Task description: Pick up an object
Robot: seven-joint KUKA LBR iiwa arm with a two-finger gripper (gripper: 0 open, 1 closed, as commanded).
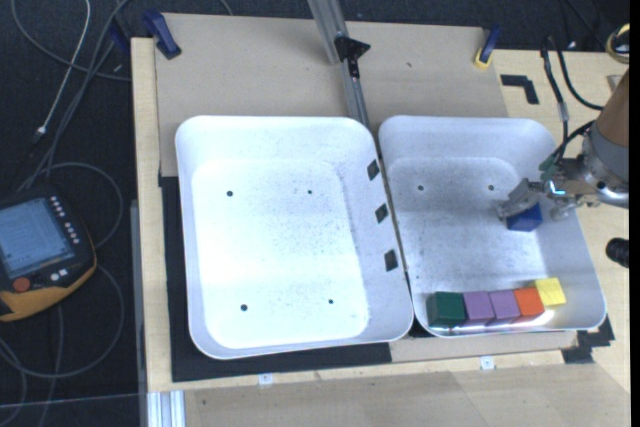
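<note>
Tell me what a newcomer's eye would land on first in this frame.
First, the row of coloured blocks, green, purple, orange and yellow, lined up along the near wall of the right bin. Next, the gripper reaching in from the right over that bin's far right side, with a blue block right at its fingertips; whether it is gripped is hard to tell. The left bin beside it shows only bare speckled white.

Two bins side by side on bench (300, 55), row of blocks (497, 304) along right bin (470, 140) front wall, left bin (200, 140) beside it
</note>
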